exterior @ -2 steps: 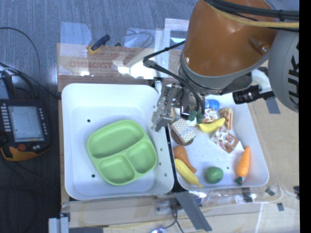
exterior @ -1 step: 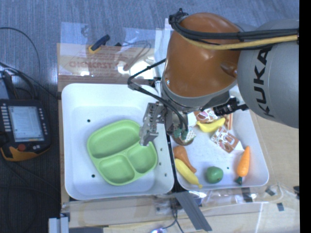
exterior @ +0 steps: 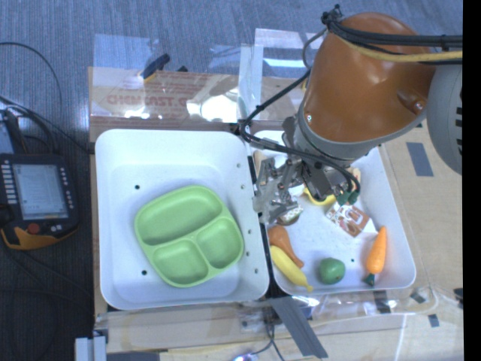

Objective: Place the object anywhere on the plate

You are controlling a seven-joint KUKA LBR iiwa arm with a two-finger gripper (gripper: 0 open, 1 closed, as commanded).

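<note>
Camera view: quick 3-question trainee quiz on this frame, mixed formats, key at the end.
1. True or false: the green plate lies in the left bin.
2. Which item lies nearest the right bin's lower right corner? A) banana B) carrot C) lime
3. Fill in: the plate has ___ compartments.

Key: 1 true; 2 B; 3 three.
</note>
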